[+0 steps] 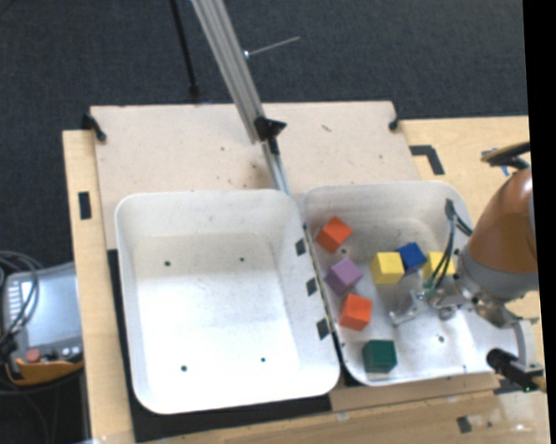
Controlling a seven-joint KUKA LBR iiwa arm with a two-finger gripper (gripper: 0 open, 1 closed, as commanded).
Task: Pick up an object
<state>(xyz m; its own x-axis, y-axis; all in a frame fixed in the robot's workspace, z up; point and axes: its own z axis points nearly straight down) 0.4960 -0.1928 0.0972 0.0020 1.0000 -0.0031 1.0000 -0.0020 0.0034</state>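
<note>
Camera view: gripper (416, 304) (finger state could not be told) hovered right of orange cube (357, 311), above green cube (380, 356).

Two shallow white bins are sitting side by side: the left bin (142, 300) and the right bin (370, 198). Seven small blocks are lying in the right one: two orange blocks (333, 234) (356, 311), two yellow blocks (387, 267) (437, 264), one purple block (343, 275), one blue block (412, 255) and one green block (379, 356).
</note>
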